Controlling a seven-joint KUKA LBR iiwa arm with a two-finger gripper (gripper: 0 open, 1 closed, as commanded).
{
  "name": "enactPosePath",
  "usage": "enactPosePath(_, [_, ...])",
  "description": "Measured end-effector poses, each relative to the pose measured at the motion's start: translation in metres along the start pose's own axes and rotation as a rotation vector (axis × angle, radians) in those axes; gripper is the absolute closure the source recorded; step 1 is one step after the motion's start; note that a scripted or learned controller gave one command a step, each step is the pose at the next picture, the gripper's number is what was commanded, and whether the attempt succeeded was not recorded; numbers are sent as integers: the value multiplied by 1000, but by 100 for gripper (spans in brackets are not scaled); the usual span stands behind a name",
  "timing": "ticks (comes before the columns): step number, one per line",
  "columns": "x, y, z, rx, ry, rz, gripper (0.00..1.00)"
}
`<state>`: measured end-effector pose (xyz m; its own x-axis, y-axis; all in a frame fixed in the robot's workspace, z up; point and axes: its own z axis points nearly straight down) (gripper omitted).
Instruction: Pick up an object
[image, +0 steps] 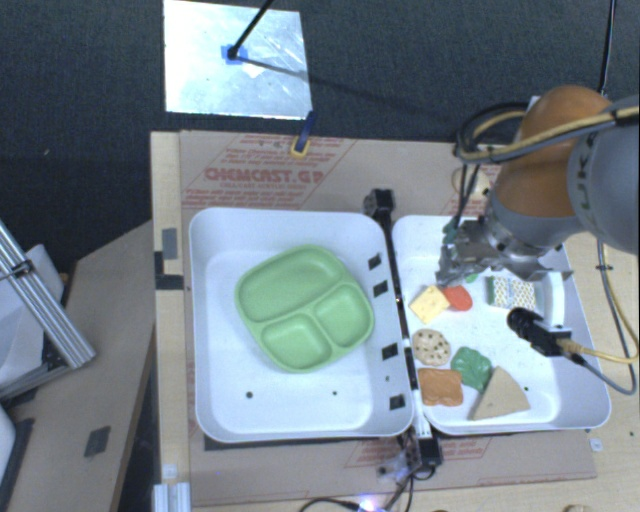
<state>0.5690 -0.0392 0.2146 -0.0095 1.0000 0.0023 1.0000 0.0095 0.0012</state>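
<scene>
Red rounded toy piece (458, 297) sits right of centre frame in the right shallow white bin (585, 400), touching a yellow cheese wedge (430, 303). Our claw (458, 268) hovers just above; we can't tell its state. Nothing lifted yet.

"CHEMCAST GP" printed red on cardboard sheet (265, 175)

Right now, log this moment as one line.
gripper over right bin | near cheese, tomato | green tray in left bin
</scene>
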Motion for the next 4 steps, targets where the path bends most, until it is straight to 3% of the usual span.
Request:
enactPosePath(1, [59,6,-16,-2,0,-2,100])
enactPosePath(2, [79,6,0,1,-2,2,100])
enactPosePath(4, [72,8,-18,-1,-2,5,100])
